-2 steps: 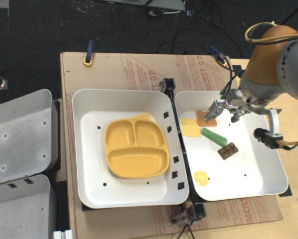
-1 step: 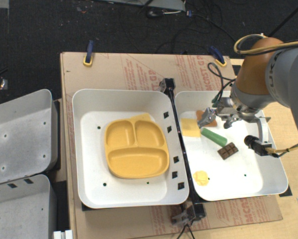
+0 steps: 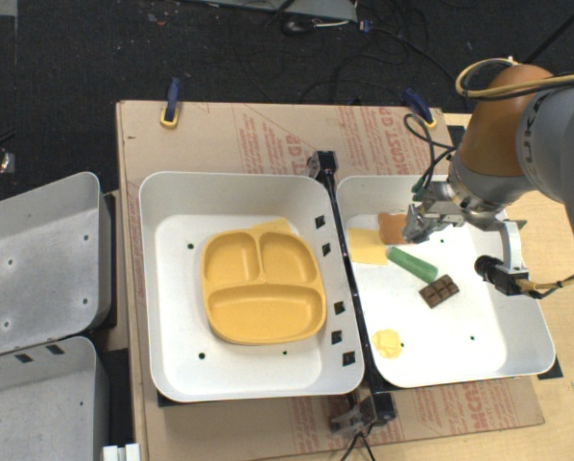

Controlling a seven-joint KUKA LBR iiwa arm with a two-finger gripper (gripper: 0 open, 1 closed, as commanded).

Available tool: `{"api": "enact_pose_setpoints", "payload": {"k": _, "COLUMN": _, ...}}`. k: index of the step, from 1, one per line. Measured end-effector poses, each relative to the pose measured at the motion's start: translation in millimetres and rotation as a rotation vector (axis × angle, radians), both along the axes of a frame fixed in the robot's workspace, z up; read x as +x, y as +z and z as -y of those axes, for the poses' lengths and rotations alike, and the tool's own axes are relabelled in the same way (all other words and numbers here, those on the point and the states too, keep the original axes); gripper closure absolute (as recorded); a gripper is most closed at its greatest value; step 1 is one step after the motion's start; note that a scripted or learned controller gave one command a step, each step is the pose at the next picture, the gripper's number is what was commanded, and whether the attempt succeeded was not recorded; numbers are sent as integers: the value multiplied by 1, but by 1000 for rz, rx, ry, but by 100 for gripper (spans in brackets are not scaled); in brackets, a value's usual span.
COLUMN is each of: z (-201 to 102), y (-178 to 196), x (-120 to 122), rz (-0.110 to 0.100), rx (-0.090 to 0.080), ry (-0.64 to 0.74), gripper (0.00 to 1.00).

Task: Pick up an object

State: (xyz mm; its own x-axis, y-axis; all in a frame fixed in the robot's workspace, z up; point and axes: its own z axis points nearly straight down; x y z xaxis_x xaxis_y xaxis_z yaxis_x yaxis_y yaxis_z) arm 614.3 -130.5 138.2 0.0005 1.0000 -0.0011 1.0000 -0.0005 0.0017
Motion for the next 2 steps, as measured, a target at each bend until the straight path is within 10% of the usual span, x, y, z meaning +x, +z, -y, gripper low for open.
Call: {"api": "enact_pose_setpoints", "payload": {"k": 2, "z": 9, "y": 104, "x": -2, "rz": 5, "rx": -1, "ry": 3, "gripper": 100}}
